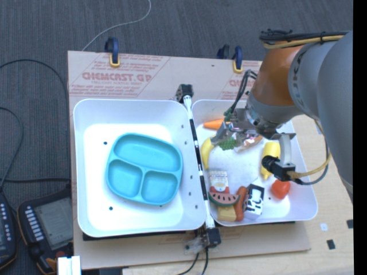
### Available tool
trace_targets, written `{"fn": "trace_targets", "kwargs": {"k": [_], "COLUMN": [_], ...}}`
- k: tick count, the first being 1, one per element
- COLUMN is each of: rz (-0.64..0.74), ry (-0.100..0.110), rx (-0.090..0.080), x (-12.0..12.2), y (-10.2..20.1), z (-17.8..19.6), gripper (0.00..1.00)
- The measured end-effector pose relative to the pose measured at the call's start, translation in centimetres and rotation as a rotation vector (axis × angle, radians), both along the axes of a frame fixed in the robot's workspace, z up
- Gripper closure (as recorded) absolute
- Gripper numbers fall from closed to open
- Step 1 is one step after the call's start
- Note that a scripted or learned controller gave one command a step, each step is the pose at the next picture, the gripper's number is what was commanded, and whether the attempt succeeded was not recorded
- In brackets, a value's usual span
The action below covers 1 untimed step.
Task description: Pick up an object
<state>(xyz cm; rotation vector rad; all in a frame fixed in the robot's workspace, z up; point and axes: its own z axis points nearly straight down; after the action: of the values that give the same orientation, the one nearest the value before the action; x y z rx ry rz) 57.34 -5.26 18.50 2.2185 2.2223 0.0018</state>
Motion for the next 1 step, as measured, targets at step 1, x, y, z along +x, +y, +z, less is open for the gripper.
{"fn": "trace_targets", "kwargs": {"k": [1], "rz": [0.000], "ry": [0.002], "rx": [0.001], "x": [-4.00], "y": [7.58], "z": [2.15], "gripper": [1.00]}}
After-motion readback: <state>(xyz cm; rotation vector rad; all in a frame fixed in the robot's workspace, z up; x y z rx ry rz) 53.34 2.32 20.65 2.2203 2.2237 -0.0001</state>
